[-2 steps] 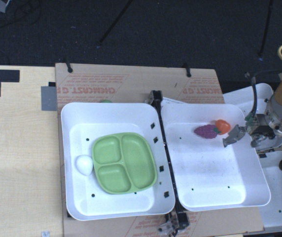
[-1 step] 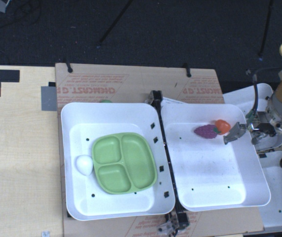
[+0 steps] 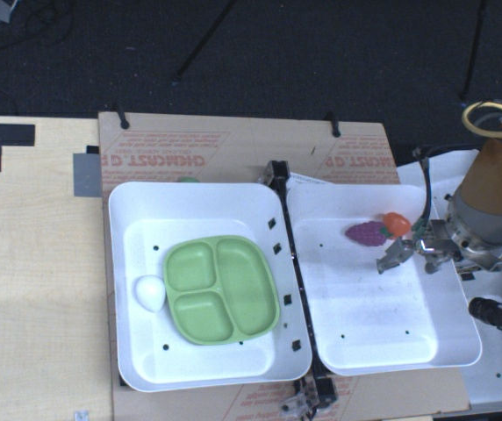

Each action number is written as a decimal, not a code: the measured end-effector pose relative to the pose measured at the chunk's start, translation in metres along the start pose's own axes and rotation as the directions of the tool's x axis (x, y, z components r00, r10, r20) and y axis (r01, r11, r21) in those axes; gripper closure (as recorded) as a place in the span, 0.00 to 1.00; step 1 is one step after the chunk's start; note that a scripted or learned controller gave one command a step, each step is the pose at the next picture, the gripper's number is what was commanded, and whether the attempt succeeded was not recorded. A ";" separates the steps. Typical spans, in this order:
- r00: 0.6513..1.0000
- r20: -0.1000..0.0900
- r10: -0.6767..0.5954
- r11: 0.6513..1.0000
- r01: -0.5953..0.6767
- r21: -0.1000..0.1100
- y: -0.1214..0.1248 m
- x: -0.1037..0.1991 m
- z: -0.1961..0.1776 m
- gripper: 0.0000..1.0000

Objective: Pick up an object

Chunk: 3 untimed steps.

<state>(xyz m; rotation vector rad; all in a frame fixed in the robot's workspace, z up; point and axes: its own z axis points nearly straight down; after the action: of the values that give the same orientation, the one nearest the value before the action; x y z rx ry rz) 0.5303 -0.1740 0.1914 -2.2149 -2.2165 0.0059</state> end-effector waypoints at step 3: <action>1.000 0.002 0.006 1.000 -0.006 -0.007 -0.006 0.009 0.093 1.00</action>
<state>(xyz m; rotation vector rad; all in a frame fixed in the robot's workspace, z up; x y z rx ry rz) 0.5238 -0.1650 0.0987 -2.2263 -2.2142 -0.0004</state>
